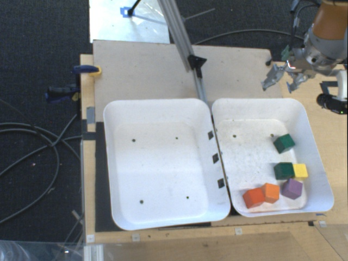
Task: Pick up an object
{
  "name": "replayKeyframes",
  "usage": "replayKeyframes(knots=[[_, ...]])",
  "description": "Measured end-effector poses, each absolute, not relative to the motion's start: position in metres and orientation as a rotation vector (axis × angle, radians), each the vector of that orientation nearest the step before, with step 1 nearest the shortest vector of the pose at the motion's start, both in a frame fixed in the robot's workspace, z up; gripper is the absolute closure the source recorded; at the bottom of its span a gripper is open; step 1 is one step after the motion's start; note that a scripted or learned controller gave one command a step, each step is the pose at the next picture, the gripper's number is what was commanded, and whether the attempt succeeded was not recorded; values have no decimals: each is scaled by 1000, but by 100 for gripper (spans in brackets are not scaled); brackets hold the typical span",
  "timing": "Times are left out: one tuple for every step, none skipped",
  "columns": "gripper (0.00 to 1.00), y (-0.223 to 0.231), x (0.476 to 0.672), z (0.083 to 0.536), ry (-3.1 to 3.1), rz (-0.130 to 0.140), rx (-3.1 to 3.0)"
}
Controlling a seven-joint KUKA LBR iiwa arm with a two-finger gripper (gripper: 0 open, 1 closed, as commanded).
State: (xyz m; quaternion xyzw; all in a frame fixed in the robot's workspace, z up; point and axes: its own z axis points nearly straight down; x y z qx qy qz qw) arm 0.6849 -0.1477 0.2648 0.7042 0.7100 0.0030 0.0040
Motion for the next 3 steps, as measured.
replayKeyframes(knots=[[0, -207, 615, 86, 2222, -6, 2226], [0, -203, 558, 90, 2222, -2, 2223], [100, -203, 561, 101, 2222, 4, 2216]])
